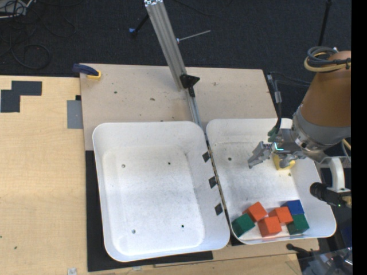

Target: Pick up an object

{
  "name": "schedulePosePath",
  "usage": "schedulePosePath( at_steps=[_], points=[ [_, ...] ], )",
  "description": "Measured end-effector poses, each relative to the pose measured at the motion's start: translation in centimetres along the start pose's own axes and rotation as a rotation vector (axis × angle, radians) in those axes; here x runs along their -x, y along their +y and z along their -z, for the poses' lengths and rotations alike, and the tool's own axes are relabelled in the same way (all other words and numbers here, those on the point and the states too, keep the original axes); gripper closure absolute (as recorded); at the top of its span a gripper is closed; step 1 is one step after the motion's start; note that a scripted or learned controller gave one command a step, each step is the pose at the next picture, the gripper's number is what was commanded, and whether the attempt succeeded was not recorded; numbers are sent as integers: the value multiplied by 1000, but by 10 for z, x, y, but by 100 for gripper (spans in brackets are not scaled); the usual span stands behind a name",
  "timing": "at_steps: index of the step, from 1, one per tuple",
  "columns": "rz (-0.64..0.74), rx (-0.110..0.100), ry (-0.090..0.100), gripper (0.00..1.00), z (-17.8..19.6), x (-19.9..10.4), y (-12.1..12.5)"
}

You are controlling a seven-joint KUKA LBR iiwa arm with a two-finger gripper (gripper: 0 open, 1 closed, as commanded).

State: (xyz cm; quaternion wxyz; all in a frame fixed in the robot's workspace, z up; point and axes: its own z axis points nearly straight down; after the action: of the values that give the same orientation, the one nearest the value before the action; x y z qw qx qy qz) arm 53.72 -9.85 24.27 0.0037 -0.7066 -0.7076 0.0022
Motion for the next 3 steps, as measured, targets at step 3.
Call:
schedulePosePath(
  at_steps=[3],
  points=[
    [-3, -2, 0, 0, -122, 6, 10]
  ],
)
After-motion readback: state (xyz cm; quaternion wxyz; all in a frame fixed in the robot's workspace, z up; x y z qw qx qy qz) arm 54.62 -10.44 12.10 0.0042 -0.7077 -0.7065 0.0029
